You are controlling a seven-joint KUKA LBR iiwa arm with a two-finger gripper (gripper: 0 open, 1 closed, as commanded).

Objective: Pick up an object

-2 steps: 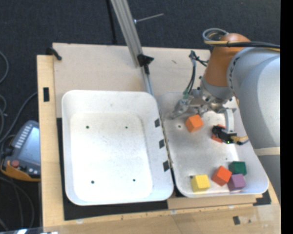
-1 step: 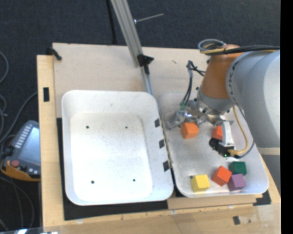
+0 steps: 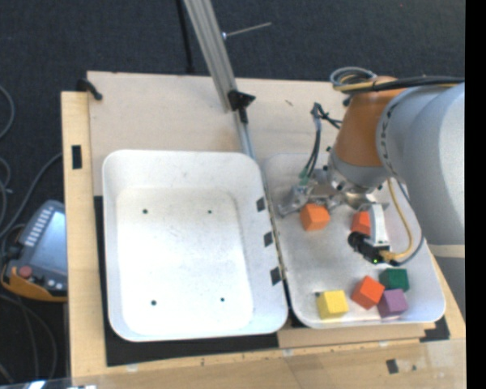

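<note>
Robotics lab, teach pendant (image 3: 40, 250), floor cables (image 3: 0, 160)

The arm (image 3: 421, 136) covers most of the right bin's (image 3: 308, 298) far end, and its bulk runs off the right side of the shot. There's a second orange thing (image 3: 361, 221) half tucked behind the wrist hardware, can't tell what it is. Gripper (image 3: 308, 205) is too cluttered with cables to read.

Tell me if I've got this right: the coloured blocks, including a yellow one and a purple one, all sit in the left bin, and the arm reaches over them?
Not quite. In the camera view the yellow block, the purple block and the others sit in the right bin, not the left bin. The arm does reach over them.
</note>
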